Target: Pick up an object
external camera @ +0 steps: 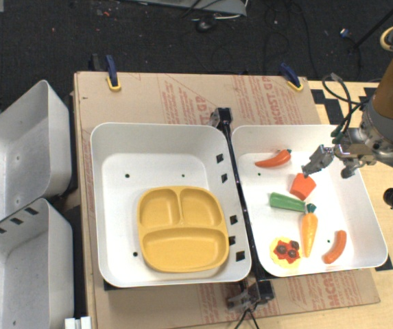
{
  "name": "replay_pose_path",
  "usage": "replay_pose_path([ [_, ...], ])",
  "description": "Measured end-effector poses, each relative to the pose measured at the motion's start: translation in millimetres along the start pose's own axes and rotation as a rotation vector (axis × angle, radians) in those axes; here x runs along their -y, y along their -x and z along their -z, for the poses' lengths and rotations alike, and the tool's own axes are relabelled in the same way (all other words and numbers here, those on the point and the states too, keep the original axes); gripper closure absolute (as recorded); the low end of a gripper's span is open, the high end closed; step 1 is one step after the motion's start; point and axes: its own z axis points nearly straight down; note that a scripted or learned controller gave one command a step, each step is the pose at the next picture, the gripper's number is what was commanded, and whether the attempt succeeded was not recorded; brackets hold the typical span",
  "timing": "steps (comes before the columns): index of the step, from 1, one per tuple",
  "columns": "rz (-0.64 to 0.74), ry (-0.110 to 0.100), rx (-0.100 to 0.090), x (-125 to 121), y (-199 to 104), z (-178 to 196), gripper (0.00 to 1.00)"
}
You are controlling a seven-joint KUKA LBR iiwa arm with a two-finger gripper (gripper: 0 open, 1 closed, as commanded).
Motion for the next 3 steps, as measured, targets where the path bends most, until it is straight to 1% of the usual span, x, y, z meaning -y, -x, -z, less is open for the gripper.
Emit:
replay_pose_path([
  [1,0.003,0.012,0.002,-2.1,-0.6,6.8,0.00],
  [2,0.001,0.006,0.000,2.4,-2.9,-56.5,0.00],
  [3,0.001,0.009,0.001,-0.6,-3.8,-100.2,0.00],
])
